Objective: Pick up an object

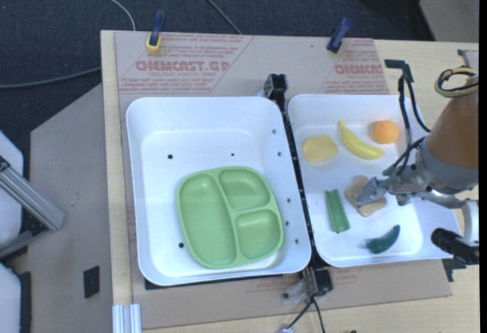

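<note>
Camera view: bench board (190, 65) reads "CHEMCAST GP".

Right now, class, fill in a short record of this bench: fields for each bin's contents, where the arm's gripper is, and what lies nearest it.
left bin: green divided tray
right bin: banana, orange, pale yellow piece, tan piece, green stick, dark green pepper
gripper: over the right bin, at the tan piece
grasp: cannot tell
</note>
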Action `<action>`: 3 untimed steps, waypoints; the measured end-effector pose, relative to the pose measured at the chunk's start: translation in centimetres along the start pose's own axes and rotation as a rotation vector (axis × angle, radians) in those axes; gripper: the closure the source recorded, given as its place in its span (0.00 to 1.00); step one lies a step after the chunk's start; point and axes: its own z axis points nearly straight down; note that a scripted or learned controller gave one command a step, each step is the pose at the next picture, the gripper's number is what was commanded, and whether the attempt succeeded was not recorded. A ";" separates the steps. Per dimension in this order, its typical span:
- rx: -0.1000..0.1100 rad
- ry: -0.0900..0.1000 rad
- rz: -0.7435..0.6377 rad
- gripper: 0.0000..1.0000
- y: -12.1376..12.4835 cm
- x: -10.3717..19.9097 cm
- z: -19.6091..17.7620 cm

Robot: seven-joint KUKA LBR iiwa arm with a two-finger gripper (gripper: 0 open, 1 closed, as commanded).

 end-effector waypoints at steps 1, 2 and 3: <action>-0.001 0.001 0.000 0.00 0.0 0.0 4.9; -0.004 0.000 0.000 1.00 0.1 0.0 4.0; -0.006 -0.003 -0.001 1.00 0.7 0.3 -1.5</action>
